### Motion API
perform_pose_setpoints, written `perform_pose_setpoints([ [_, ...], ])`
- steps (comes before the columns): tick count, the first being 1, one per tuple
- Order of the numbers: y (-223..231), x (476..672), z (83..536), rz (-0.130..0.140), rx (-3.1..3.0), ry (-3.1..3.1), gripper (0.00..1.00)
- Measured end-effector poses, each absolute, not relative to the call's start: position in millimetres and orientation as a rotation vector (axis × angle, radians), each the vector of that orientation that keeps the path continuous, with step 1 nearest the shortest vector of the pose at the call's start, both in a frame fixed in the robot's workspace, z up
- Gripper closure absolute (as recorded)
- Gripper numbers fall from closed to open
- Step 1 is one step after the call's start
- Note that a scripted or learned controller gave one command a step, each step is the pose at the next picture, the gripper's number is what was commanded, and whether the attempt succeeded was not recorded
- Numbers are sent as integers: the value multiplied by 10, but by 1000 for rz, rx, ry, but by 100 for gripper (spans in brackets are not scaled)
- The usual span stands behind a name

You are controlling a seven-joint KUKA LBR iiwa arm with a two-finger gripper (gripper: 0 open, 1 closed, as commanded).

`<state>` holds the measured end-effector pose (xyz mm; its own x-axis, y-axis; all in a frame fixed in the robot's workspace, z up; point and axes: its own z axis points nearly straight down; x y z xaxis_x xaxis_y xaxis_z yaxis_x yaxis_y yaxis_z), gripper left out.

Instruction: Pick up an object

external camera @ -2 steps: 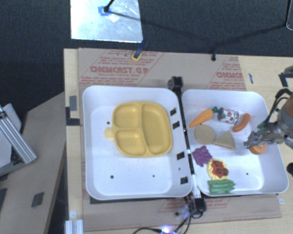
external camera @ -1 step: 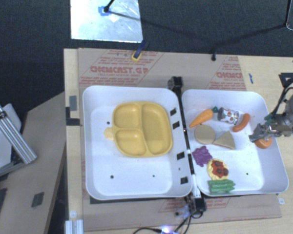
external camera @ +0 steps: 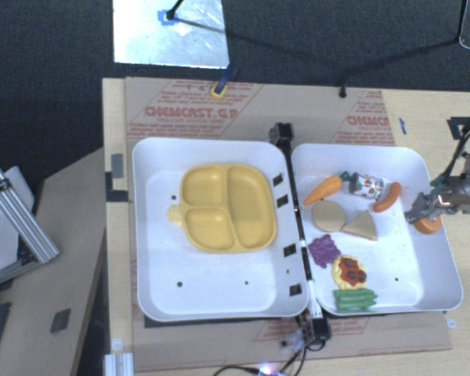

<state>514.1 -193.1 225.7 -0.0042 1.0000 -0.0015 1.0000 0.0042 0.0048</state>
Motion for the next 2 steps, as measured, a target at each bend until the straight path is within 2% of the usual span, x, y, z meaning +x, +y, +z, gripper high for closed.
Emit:
perform_pose_setpoints([
  [1,-1408,5097,2151,4,2212,2231,100],
  [2,-861,4993,2282,5,2210,2233,100],
])
